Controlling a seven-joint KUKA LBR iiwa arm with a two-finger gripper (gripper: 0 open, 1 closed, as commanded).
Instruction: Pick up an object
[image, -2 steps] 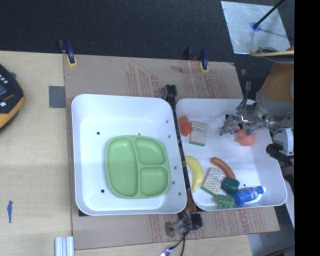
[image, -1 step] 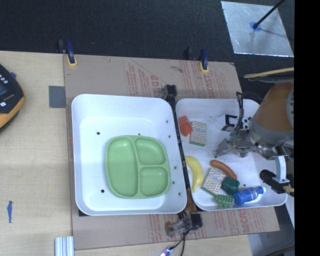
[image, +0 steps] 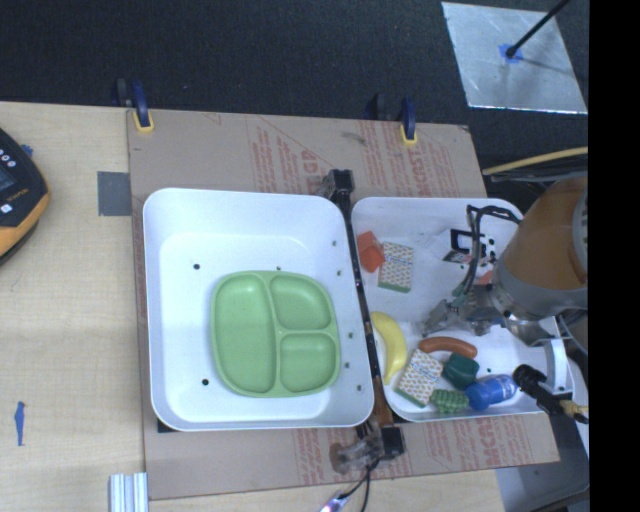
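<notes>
Right white bin (image: 420, 212): gripper (image: 452, 318) low inside, finger state unclear; hot dog (image: 448, 346) just below it, banana (image: 390, 345) left.

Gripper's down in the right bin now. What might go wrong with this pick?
The gripper sits just above a tight cluster: the sausage, the dark green block and the banana. It may nudge them or close on nothing. Items near the right bin wall leave little room.
</notes>
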